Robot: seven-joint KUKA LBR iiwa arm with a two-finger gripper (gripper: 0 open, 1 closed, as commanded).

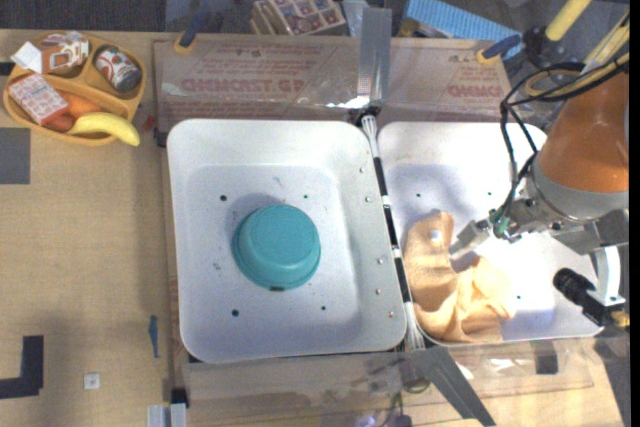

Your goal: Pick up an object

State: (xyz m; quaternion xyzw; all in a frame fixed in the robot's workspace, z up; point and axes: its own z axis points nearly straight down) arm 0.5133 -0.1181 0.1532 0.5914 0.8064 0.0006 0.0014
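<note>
Orange cloth [455, 285], crumpled in right bin [430, 150]: my claw [462, 245] at its top fold.
Claw width: cannot tell. Teal bowl [278, 246] sits apart, left bin [200, 155].

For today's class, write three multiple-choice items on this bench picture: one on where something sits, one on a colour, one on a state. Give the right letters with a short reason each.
1. Where is the orange cloth?
A. in the left bin
B. in the right bin
C. on the bench outside the bins

2. What colour is the bowl?
A. red
B. teal
C. black

3. How does the bowl sit?
A. upside down in the left bin
B. lifted in the air
C. stacked on the cloth

Key: 1 B, the cloth lies crumpled against the right bin near its left wall, with the end effector at its top. 2 B, its surface is teal. 3 A, its flat base faces up, resting on the floor of the left bin.
</note>
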